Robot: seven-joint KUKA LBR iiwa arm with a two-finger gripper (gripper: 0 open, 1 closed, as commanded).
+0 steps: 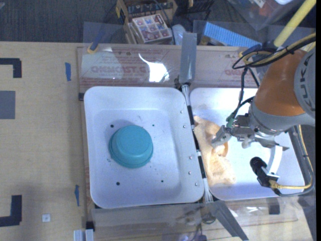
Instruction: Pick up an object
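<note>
My jaws hang low over the right bin (296,185), and I cannot tell from this angle whether they are parted or closed on anything. My gripper (221,138) sits right at the pale yellow cloth-like object (218,165), which lies along the bin's left wall, its long axis running from far to near. It spreads mostly below and nearer than me.

Matt teal plastic bowl (131,145), glossy white plastic bins (95,104), pale crumpled cloth-like item (216,159), light wooden bench (40,134)
</note>
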